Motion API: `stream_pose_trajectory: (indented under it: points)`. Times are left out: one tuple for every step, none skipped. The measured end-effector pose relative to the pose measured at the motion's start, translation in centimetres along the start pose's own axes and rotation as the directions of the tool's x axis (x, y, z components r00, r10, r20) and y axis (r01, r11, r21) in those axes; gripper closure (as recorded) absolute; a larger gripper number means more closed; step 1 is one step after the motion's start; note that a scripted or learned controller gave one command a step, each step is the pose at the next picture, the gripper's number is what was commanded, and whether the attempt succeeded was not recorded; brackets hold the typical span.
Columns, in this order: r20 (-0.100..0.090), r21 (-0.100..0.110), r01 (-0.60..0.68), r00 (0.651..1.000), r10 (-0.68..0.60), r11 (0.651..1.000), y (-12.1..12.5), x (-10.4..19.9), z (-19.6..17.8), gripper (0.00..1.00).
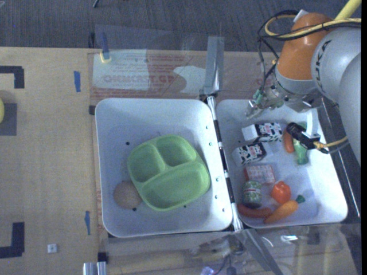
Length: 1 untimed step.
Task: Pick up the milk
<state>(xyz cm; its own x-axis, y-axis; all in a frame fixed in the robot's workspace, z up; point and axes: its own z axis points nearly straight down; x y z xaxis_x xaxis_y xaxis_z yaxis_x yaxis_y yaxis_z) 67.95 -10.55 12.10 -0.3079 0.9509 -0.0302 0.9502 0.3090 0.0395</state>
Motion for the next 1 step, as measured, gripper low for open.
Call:
stream_pose_trajectory:
  points:
    - [-0.034,0.03,0.167,0.985,-0.166,0.985,-3.14,5.31,-9.35,1.0]
